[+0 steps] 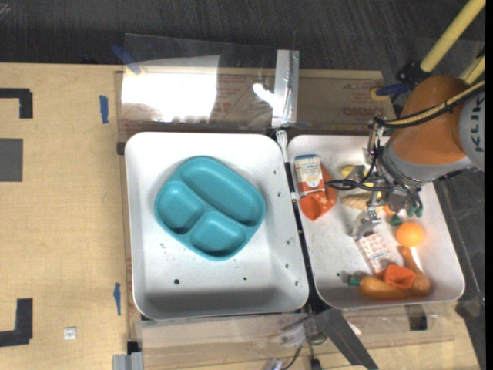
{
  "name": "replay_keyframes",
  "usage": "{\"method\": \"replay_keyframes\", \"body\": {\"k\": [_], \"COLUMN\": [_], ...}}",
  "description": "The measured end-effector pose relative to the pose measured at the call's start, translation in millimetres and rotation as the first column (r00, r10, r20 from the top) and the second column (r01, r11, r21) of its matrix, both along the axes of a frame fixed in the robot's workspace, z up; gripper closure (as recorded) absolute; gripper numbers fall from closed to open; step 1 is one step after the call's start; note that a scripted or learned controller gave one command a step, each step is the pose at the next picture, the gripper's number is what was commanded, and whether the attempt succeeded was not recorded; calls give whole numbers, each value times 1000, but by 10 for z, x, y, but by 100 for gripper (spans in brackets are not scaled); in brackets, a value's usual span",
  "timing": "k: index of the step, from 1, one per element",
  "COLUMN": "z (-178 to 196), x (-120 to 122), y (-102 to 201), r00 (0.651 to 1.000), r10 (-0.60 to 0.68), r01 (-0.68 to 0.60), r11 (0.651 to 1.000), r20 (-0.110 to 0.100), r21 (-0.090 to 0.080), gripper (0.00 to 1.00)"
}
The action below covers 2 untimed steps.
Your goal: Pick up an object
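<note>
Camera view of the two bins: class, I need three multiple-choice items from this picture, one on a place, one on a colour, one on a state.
1. Where does the divided plate lie?
A. In the left bin
B. In the right bin
C. On the bench outside the bins

2. What colour is the plate?
A. Red
B. Teal
C. Yellow

3. How does the small carton lie?
A. Inside the plate
B. On the floor of the right bin, by the wall between the bins
C. Stacked on the orange ball

Answers: 1 A, it fills the left bin's middle; 2 B, teal all over; 3 B, it lies beside the divider.
</note>
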<state>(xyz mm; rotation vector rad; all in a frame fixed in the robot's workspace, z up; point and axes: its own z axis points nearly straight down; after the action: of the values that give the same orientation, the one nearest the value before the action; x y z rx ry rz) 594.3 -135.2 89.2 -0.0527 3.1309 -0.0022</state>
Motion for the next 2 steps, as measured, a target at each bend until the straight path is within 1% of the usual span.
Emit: {"method": "replay_keyframes", "body": {"k": [1, 2], "z": [2, 33], "x": [-402, 703], "y": [-63, 20], "r00": [998, 996], "r10": [-69, 92], "r01": [69, -92], "r11": [998, 996], "r20": [2, -4], "r21": [2, 2], "gripper": [0, 0]}}
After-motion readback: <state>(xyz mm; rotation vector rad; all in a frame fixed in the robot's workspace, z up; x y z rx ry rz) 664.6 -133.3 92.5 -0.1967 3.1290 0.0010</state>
